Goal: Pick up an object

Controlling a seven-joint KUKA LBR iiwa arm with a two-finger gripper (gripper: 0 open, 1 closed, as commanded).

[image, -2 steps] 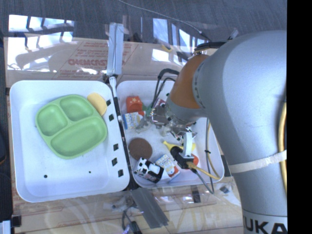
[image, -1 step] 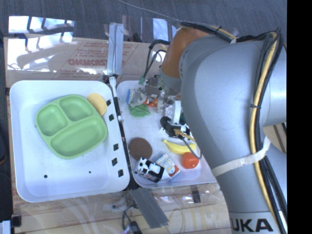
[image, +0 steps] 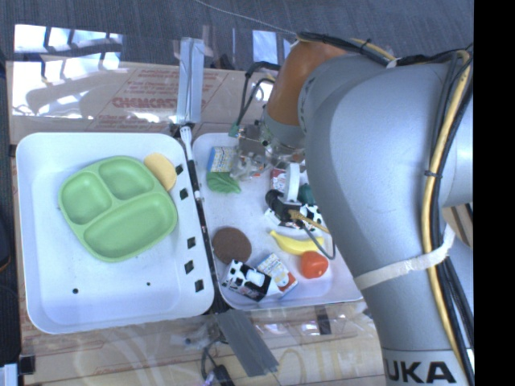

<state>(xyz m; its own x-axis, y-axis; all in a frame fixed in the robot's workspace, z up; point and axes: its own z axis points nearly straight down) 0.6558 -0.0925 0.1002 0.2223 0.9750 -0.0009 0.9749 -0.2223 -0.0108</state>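
The grey arm (image: 378,191) bends in from the right over the right bin (image: 211,146), its gripper (image: 251,153) low at the bin's far end beside a small carton (image: 219,160) and a green leaf-shaped toy (image: 224,183); whether it is grasping anything, I cannot tell. The brown disc (image: 231,240), banana (image: 295,242), tomato (image: 314,265) and cow-patterned carton (image: 245,278) crowd the near end. In the left bin (image: 32,240), a green divided plate (image: 118,207) leaves bare floor along the near edge.
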